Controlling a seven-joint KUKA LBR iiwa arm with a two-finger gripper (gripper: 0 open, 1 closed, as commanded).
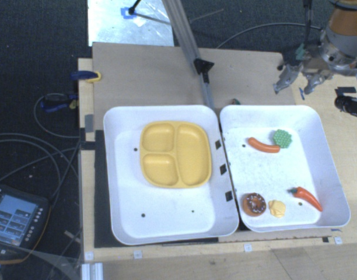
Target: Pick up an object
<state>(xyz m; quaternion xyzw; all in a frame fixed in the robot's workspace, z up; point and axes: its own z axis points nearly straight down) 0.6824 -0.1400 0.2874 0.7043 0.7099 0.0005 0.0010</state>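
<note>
Camera view: gripper above right bin, nothing held

Left bin (123,214) holds yellow tray (175,154). Right bin (327,156) holds sausage (263,145), carrot (307,198), donut (254,204), green piece (282,137), yellow piece (277,208). Gripper (297,83) hangs past the right bin's far edge, fingers spread apart, well apart from all items.

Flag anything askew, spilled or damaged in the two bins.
Nothing stands out. The yellow tray lies flat in the left bin; sausage, broccoli, donut, a yellow piece and carrot lie apart in the right bin.
</note>
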